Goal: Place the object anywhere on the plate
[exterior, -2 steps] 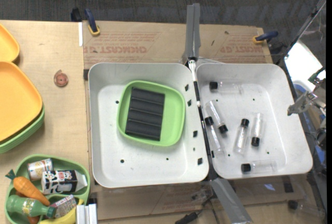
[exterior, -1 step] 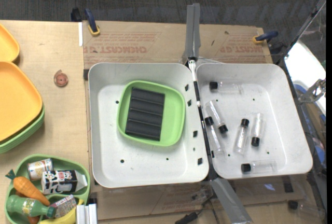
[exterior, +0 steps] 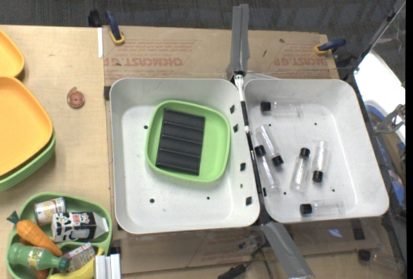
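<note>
A green square plate point(exterior: 219, 142) with rounded corners lies in the left white bin point(exterior: 187, 206), a little above its middle. On the plate rests a dark ribbed rectangular block point(exterior: 181, 141), covering most of the plate's inside. In the right white bin point(exterior: 352, 123) lie several clear tubes with black caps, among them one near the top left point(exterior: 279, 107), one by the left wall point(exterior: 264, 140), an upright pair toward the middle point(exterior: 301, 168) and one along the front edge point(exterior: 321, 208).
Stacked yellow and green plates point(exterior: 19, 126) lie on the wooden table at the far left. A green bowl point(exterior: 55, 236) of toy food stands at the lower left. A small pink disc point(exterior: 76, 99) lies near the left bin. Clamps point(exterior: 115, 32) point(exterior: 329, 46) hold the cardboard behind the bins.
</note>
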Robot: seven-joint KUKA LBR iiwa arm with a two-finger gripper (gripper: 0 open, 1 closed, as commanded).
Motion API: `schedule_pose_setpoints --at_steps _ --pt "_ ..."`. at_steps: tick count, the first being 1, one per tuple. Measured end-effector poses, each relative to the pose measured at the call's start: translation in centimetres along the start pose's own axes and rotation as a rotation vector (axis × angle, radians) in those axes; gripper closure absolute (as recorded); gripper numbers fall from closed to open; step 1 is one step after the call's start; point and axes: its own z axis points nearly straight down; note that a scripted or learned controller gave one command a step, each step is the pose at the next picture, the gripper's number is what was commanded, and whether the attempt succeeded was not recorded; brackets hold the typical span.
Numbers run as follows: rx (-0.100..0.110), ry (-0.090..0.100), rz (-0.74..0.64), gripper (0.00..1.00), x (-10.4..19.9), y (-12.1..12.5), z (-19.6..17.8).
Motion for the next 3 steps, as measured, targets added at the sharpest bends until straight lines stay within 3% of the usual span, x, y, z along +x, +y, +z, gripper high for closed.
schedule_pose_setpoints --at_steps 1,2,3 --pt "-0.002 0.001 0.097 0.00 0.0 0.0 -5.6" --pt "-0.002 0.000 0.287 0.00 -0.2 0.3 -15.8" --pt "-0.002 0.000 0.425 0.00 -0.2 0.3 -15.8"
